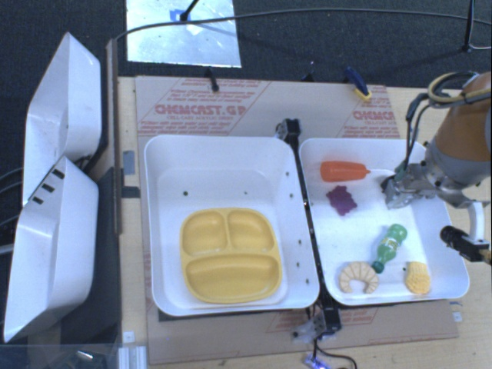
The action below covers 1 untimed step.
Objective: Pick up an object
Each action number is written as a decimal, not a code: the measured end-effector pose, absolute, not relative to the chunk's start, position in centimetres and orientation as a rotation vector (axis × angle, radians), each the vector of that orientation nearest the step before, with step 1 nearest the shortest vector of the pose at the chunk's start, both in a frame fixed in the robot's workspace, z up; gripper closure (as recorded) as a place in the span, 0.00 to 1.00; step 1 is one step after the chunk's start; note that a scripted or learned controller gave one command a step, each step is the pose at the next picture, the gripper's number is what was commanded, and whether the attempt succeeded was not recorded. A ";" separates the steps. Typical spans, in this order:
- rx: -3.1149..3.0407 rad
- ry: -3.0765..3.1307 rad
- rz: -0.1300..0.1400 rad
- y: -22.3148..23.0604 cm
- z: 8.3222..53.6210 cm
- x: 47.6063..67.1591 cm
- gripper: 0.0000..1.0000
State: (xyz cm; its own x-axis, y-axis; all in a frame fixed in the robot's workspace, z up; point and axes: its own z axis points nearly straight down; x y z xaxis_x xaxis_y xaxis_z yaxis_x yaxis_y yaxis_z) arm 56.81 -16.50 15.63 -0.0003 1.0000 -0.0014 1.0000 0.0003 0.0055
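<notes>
The right bin (323,206) holds an orange carrot (344,171) at its far side, a purple toy (341,200) just below it, a green bottle (389,245), a tan croissant (360,277) and a yellow corn cob (417,277) near the front. My gripper (401,190) hangs over the right bin's far right part, to the right of the carrot and above the green bottle. Nothing shows between its fingers.
The left bin (165,206) holds a yellow divided plate (229,254). Two stacked white bins (54,206) stand off the bench at the left. A metal sheet (182,21) lies beyond the bench. A black clamp (290,129) sits between the bins at the far edge.
</notes>
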 end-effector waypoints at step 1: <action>2.218 2.220 0.004 -16.5 19.9 57.3 1.00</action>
